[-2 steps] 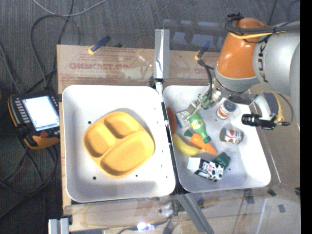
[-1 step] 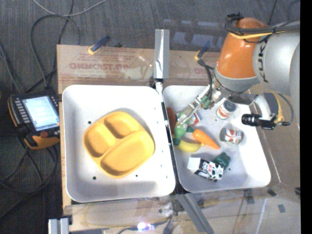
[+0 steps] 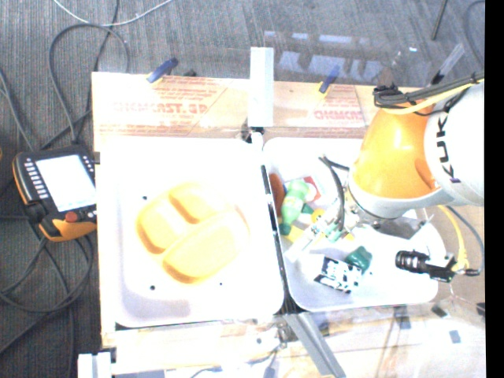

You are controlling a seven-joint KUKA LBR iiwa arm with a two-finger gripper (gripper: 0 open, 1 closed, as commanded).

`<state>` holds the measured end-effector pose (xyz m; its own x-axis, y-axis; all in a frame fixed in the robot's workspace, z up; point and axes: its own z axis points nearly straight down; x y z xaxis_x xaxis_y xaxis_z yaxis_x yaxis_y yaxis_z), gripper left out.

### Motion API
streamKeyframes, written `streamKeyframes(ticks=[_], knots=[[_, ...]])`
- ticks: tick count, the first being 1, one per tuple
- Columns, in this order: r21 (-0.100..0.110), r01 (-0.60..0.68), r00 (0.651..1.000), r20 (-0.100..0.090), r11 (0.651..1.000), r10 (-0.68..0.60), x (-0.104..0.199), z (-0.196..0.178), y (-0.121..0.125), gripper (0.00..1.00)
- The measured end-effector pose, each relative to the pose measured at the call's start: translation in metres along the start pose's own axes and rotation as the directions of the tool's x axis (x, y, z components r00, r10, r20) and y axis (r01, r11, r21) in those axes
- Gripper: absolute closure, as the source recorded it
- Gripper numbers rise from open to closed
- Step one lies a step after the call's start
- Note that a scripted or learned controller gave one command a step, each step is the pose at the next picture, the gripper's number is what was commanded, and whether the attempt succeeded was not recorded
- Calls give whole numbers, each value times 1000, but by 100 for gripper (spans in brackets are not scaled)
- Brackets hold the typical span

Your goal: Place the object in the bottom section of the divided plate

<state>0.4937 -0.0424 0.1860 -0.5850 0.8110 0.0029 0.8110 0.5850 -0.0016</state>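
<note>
- The arm (image 3: 409, 160) comes in from the right and hangs over the right bin (image 3: 417, 290), its orange band covering much of that bin's upper half.
- The left bin (image 3: 118, 290) holds the yellow divided plate (image 3: 189, 231), which lies at a slant, with two small sections up and to the left and one long section (image 3: 201, 250) toward the near edge. I take that long one as the bottom section.
- The plate lies well to the left of the arm, across the wall between the bins, so the carry must run leftward and a little toward the near side.
- The pile of small things in the right bin includes a green bottle-like item (image 3: 295, 203), a dark green piece (image 3: 360, 257) and a black-and-white packet (image 3: 335, 274).
- The gripper (image 3: 335, 228) sits low beneath the wrist, just above the pile. Whether it is spread or closed, I cannot tell, and nothing is plainly caught in it.
- Which item is the one to move is unclear, and the wrist hides part of the pile.
</note>
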Motion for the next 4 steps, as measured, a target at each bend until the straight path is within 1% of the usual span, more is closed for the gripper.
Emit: streamKeyframes(ticks=[1, 2, 3, 4], knots=[[1, 0, 1000, -2, 1000, 0, 1, -8, 0, 100], [0, -29, 1000, 1, 1000, 29, 62, -22, 32, 100], [2, 180, 984, 2, 984, -180, 129, -13, 80, 100], [3, 433, 901, 1, 901, -433, 183, 22, 119, 100]])
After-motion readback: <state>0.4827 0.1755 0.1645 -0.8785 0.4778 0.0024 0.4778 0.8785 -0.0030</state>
